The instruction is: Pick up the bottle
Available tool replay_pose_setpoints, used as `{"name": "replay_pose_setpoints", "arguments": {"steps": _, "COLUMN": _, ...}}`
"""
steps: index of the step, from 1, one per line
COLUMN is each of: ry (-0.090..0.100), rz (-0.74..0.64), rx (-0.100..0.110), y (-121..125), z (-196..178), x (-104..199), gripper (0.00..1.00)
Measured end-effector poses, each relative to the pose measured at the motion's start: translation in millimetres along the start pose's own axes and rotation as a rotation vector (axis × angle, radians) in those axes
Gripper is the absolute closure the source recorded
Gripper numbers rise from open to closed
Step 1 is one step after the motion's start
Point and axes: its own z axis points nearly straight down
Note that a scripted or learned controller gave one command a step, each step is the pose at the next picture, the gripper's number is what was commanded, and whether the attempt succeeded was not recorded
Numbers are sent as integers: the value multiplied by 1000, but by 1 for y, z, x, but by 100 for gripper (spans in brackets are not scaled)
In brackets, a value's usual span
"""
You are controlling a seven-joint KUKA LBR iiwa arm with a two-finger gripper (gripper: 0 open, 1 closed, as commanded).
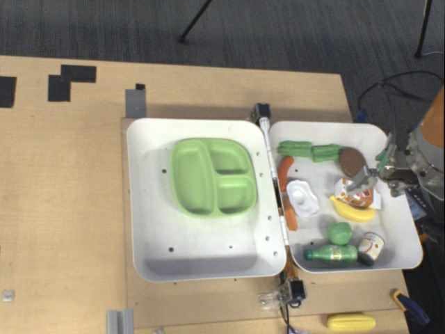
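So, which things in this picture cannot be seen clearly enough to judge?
- Gripper, camera view: small and blurred over the right bin; whether it is open or shut cannot be told.
- Arm: cut off by the right edge.
- Item under the gripper, beside the banana: partly covered, too blurred to name.
- Bottle: its label is too small to read.
- Small can beside the bottle: print unreadable.

A pale green divided tray (213, 177) sits in a white bin (149, 256); the bottle (332, 255) is green (yellow label), the banana (352, 211) yellow, the carrot (287, 199) orange.
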Motion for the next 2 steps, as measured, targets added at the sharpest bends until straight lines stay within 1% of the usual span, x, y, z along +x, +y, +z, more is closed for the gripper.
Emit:
{"name": "replay_pose_setpoints", "arguments": {"steps": 1, "ry": 1, "rz": -239, "rx": 1, "y": -3, "z": 66, "x": 62, "gripper": 0}}
{"name": "replay_pose_setpoints", "arguments": {"steps": 2, "ry": 1, "rz": -166, "rx": 2, "y": -4, "z": 172, "x": 34, "gripper": 0}}
